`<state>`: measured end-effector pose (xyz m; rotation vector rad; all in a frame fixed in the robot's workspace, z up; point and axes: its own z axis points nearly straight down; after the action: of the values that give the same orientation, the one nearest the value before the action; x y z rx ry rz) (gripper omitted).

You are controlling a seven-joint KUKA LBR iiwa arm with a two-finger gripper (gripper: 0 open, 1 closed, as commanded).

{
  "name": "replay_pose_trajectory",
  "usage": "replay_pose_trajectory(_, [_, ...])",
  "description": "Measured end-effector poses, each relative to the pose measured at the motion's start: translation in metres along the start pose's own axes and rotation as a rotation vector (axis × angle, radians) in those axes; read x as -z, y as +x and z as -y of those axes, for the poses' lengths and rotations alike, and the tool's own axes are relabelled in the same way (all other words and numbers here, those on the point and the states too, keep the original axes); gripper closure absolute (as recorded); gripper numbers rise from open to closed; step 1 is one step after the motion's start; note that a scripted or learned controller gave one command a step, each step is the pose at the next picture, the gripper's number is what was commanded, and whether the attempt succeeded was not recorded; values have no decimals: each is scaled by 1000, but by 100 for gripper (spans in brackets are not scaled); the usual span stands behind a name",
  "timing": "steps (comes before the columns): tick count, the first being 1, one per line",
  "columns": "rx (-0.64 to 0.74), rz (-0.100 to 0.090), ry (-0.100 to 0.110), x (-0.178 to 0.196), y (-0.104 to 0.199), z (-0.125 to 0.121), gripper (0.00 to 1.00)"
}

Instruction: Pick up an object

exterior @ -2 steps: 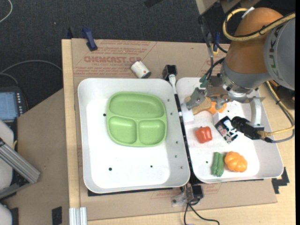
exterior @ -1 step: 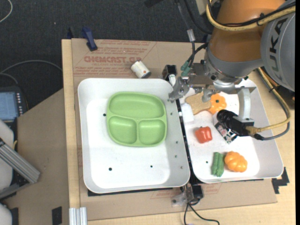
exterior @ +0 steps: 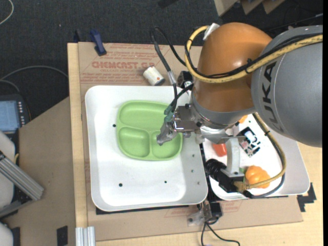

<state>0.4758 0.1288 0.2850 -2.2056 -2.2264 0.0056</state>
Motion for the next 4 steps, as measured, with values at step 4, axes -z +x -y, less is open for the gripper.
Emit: replay_pose_trajectory(4, [-15, 6, -4, 60, -80, -74, 100])
